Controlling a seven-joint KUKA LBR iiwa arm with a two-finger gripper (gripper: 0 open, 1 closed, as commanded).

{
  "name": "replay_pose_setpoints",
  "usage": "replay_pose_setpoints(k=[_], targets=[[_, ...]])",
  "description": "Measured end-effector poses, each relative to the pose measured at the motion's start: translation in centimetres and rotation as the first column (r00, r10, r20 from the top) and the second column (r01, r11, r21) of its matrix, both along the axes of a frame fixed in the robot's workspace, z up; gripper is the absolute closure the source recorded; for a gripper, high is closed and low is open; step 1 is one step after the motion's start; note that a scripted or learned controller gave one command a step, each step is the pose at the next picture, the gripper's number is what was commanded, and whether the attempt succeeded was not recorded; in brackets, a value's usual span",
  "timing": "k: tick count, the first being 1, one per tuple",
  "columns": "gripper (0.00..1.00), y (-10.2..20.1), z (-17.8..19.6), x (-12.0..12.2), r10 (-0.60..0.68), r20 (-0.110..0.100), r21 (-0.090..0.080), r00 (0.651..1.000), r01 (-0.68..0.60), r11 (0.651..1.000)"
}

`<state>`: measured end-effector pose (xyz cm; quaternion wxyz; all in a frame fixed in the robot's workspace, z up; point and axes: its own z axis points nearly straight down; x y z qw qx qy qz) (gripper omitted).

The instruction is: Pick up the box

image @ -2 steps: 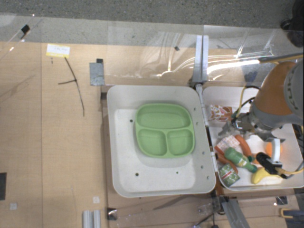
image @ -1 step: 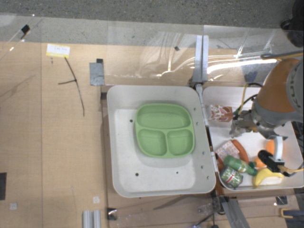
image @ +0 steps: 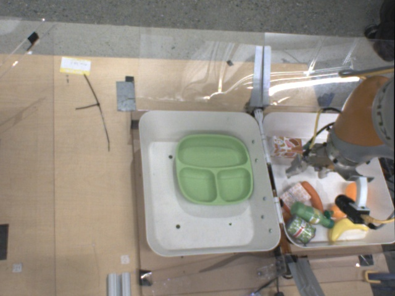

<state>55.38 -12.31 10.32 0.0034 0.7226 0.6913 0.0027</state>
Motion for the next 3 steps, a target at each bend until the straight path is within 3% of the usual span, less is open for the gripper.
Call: replay_pose_setpoints(k=[1, 2, 3], targets=[[0.0, 1.4, -1.3, -3.4, 0.218, -0.006, 0.0, 0.976, -0.218, 0.976], [1.0, 1.2, 0.0, -3.1, 0.218, 0.002, -0.003, 0.976, -0.218, 0.976], [1.0, 9.1, 8.9, -1.1, 0.3, -0.001, -0.001, 0.954, -0.3, 0.954]])
